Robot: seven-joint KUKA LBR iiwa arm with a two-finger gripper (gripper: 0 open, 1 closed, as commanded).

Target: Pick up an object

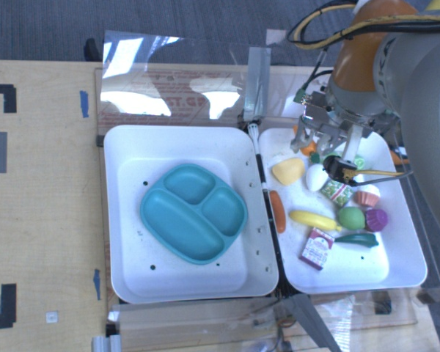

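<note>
Just one teal plate [194, 213], one banana [315, 220]

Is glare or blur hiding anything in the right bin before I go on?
Camera view: strong glare sits on the clear panel behind the left bin; the right bin is bright white, yet the banana and red carton read clearly; around the end effector the picture is softer and crowded, so small things there are hard to tell apart.

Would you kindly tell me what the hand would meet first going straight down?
Probably the white egg beside the pale yellow item in the right bin, though depth under the hand is hard to judge.
</note>
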